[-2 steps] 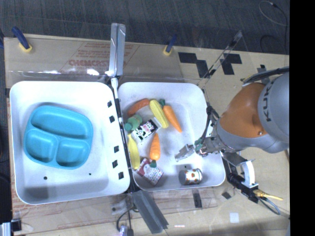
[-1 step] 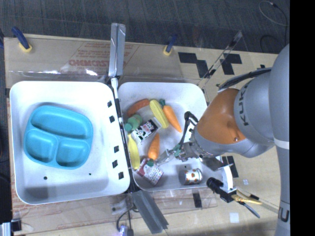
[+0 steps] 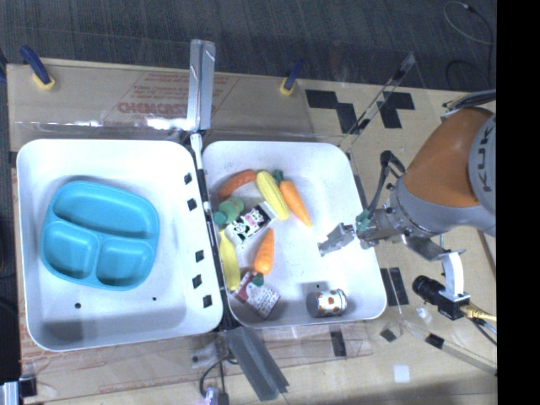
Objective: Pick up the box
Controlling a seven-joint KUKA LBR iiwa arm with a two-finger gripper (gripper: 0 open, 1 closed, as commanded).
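A: Well, the small black-and-white printed carton box (image 3: pixel 250 223) lies in the right white plastic bin (image 3: pixel 333 160), toward its left side, tilted on the diagonal and hemmed in by toy food.

B: What is pressed against it?

A: A green plastic vegetable (image 3: pixel 228 211) sits at its upper left, a yellow plastic corn cob (image 3: pixel 272 194) just above its right end, an orange plastic carrot (image 3: pixel 264 252) just below, and a yellow plastic banana (image 3: pixel 228 260) beside its lower left. Whether each one actually touches it I cannot tell.

B: And the arm?

A: The grey two-finger pincer (image 3: pixel 336 239) hangs over the right half of that bin, well apart from the box, with nothing between its tips. Whether those tips stand apart or together is too blurred to say.

B: How would the box behave in a grip?

A: I judge it light and hollow, thin card that is stiff along its edges but would dent under a hard squeeze. The printed face looks glossy, so it may slip.

B: Where to take it, then?

A: Across its narrow width, on the two long sides near the middle, with the jaws turned to match its diagonal. The crowding neighbours leave little room, so the upper right end, nearer open floor, looks the easier approach
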